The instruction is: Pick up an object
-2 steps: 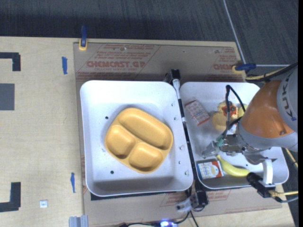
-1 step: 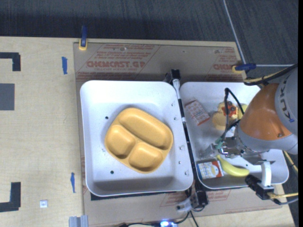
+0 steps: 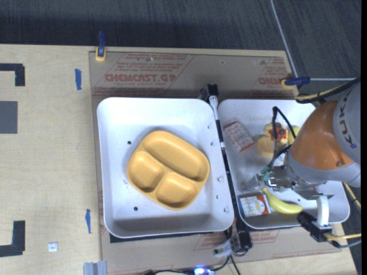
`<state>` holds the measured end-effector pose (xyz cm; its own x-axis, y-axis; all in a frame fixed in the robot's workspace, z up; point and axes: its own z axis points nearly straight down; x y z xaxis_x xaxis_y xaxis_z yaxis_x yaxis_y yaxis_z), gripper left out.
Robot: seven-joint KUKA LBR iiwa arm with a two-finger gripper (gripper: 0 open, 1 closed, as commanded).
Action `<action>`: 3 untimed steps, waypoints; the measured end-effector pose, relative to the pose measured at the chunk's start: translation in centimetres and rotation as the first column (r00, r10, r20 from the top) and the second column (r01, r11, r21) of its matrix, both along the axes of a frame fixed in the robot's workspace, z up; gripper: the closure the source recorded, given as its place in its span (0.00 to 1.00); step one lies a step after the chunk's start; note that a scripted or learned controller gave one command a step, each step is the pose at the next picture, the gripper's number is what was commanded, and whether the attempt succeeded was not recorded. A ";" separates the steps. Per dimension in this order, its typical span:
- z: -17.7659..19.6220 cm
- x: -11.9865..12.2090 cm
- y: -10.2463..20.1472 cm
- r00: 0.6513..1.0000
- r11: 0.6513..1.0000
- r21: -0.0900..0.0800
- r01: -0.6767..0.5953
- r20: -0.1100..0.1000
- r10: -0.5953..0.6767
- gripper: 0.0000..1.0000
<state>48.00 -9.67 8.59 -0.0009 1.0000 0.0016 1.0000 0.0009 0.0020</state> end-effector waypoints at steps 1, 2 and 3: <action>0.0 0.0 0.4 1.000 1.000 -0.003 0.002 0.002 -0.002 0.00; 0.0 0.0 0.4 1.000 1.000 -0.003 0.002 0.002 -0.002 0.00; 0.0 0.0 0.4 1.000 1.000 -0.002 0.001 0.002 -0.001 0.00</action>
